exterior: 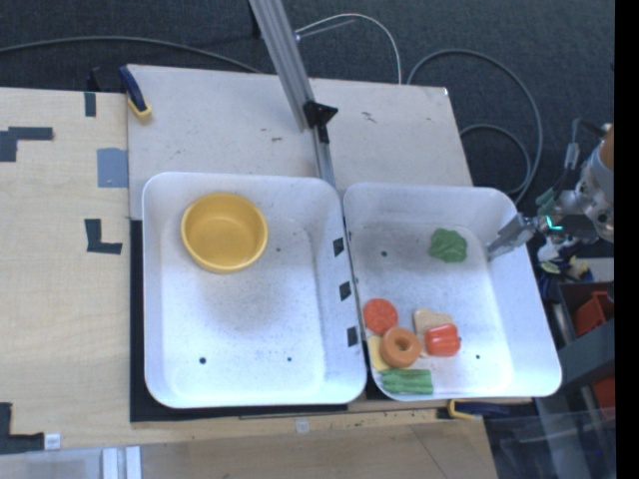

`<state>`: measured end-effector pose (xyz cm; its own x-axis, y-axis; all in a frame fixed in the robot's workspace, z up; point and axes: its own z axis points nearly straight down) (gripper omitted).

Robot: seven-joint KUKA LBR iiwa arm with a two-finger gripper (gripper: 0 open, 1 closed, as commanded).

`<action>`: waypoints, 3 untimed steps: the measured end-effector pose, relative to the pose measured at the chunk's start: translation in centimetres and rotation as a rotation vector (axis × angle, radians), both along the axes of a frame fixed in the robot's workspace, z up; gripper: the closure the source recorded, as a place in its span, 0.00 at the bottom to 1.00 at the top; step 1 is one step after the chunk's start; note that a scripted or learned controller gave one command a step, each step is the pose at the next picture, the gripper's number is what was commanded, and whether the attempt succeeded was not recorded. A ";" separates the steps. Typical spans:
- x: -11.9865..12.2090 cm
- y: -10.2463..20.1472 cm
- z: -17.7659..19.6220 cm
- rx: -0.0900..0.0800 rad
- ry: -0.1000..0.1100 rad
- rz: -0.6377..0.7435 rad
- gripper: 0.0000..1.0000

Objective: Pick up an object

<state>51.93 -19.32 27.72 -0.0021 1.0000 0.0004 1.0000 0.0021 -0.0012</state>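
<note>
While the gripper (507, 236) hangs over the right bin's (519, 362) far edge near the green toy (448, 245), can't tell if its jaws are apart.

Two shallow bins, left bin (170, 297) and right bin (499, 362), of smooth white plastic, scuffed and speckled grey on the floors. Yellow bowl (224, 231) of matt plastic. Toy foods of plastic look: green lump (448, 245) dull and wrinkled, red round piece (379, 315) smooth, orange ring (400, 346) faintly glossy, red piece (442, 340) shiny. Counter (55, 267) of pale wood-grain, matt, with grey tape patches. Slanted rail (280, 38) of brushed metal.
</note>
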 end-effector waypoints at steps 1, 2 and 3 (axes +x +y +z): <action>-0.1 -0.5 -4.5 0.000 0.005 -0.002 0.00; -0.5 0.3 -9.1 0.001 0.006 0.000 0.00; -0.9 0.7 -13.5 0.001 0.006 -0.001 0.00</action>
